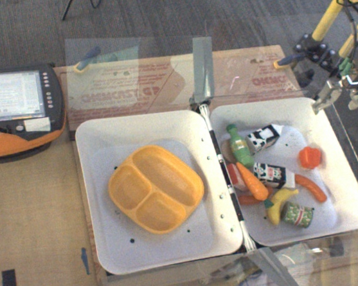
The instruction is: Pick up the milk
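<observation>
Camera view: milk (264,137) far in right bin (347,170), touching bottle (238,145).
Jaws: I cannot tell.
Risk: I might nudge the bottle.

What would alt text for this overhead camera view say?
Two white bins sit side by side: the right bin holds a cow-patterned milk carton, green bottle, carrot and other toy food; the left bin holds a yellow divided plate.

The long orange carrot (253,182) hides part of a red item (234,175) beside the bin divider. The grey arm (336,81) is cut off by the right edge.
</observation>
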